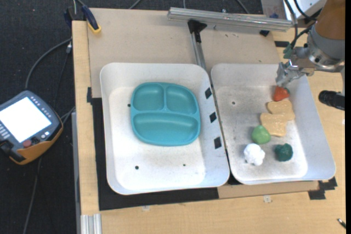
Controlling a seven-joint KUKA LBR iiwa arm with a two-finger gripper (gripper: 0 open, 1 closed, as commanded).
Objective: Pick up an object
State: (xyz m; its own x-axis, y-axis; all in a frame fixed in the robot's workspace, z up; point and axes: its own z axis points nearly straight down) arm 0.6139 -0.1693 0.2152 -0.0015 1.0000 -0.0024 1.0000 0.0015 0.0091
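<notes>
**Gripper positioned over the far items in the right bin**

Nearest the front edge of the right bin (307,170), a white lumpy object (254,154) and a dark green object (283,152) lie side by side, close but apart. Just behind them sits a light green ball (260,135), touching a tan block (276,125). A second tan block (281,108) lies against the first, farther back. An orange-red object (281,94) rests at the far end of this cluster, touching the second block.

The gripper (286,76) hangs just above the orange-red object, near the bin's far right corner. Its finger position cannot be determined from this angle; nothing is visibly held.

In the left bin (118,172), a teal divided plate (164,114) lies flat near the centre. Beyond both bins, a metal rail (230,18) runs along the bench's far edge.
</notes>
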